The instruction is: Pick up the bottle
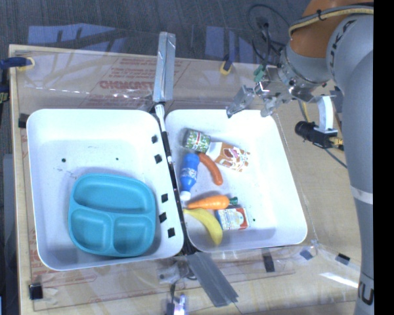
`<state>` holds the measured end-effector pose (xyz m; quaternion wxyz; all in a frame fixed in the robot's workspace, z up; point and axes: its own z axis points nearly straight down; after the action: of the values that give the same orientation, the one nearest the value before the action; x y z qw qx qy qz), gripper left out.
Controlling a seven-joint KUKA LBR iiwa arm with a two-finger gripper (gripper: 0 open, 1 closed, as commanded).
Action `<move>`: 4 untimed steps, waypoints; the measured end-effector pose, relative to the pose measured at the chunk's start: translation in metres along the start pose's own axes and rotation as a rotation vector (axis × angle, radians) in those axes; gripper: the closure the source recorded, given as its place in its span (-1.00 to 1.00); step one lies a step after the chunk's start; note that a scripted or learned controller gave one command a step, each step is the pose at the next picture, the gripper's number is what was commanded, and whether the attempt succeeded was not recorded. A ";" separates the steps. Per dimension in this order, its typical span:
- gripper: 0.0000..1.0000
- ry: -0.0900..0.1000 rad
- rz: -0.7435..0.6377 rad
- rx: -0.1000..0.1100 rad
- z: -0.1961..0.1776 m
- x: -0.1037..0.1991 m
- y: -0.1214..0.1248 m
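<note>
A: Gripper (pixel 251 105)?
B: Hovered over right bin's (pixel 285 176) far rim; jaws apart, holding nothing.
A: Bottle (pixel 189 171)?
B: Lay in that bin by the divider; beside a sausage (pixel 211 168).

**What I can't make out**

My arm (pixel 354 110) runs off the picture's top and bottom edges. The banana (pixel 207 224) hides part of my carrot (pixel 209 203). Labels on the bottle (pixel 189 170) and can (pixel 197 140) are too small to read.
</note>
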<state>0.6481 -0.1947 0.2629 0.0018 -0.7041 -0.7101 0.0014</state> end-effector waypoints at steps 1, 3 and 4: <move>-1.00 0.000 -0.182 -0.001 0.090 0.074 0.008; -1.00 -0.012 -0.162 -0.011 0.168 0.076 -0.072; 1.00 -0.008 -0.169 -0.007 0.160 0.079 -0.072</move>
<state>0.5745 -0.1166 0.1037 -0.0036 -0.6416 -0.7670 0.0015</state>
